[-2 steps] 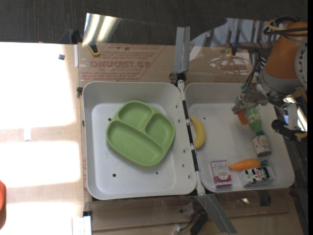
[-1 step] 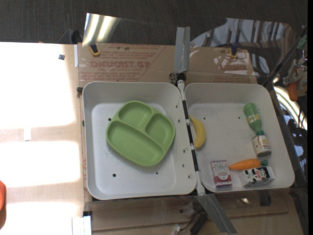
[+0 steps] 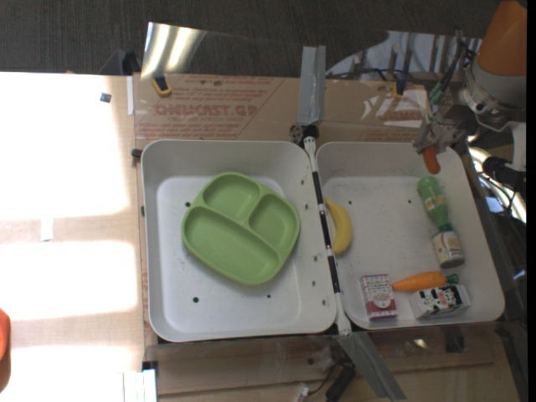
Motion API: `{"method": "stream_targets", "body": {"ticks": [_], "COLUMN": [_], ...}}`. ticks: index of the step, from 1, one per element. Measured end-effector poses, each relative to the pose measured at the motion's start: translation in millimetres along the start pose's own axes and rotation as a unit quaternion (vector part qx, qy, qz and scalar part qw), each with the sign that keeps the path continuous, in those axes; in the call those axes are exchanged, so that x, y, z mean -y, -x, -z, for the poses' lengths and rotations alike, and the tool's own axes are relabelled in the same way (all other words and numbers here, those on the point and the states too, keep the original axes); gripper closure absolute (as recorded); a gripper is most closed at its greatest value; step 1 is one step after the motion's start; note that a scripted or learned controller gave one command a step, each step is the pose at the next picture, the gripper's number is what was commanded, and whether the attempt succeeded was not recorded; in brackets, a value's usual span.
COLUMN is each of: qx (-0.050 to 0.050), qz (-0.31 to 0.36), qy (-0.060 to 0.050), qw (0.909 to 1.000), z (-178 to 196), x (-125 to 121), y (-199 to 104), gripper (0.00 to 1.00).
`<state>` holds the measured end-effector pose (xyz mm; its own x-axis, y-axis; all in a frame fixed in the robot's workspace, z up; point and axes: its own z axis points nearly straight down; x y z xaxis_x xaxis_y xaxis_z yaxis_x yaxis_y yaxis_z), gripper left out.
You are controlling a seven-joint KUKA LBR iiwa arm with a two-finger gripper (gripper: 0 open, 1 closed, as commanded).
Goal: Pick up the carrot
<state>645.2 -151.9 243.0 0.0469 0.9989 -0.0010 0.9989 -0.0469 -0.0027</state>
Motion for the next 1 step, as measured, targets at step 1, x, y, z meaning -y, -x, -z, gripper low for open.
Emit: {"method": "stream_targets", "body": {"ticks": [1], "qx": [0.0], "qz": [0.164], "qy": [0.001], "qw": [0.9865], "z": [-140.7], "x": [-3.9], "y": [37.9], "gripper": [1.0]}}
